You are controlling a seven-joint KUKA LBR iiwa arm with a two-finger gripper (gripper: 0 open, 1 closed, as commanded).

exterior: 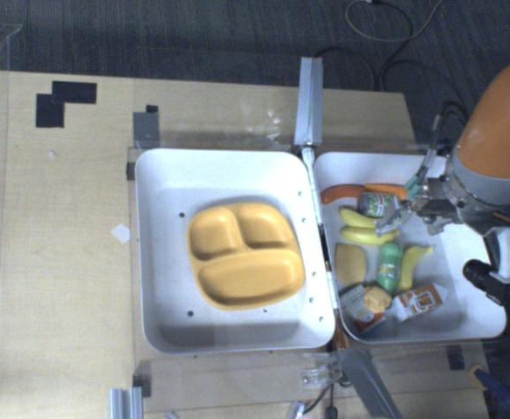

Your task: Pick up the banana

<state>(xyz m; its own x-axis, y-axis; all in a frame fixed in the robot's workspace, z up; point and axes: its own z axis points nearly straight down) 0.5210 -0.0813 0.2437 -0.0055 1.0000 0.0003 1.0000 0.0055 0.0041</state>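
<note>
I see my arm reaching in from the right edge of the camera view, its orange band bulking large above the grey wrist. The wrist tilts down and to the left, ending in the gripper, which sits low. I cannot make out how it is set.

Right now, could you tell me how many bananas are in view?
2, both in the right bin: one banana lies beside the gripper, another near the middle. Others may be hidden beneath the clutter.
</note>
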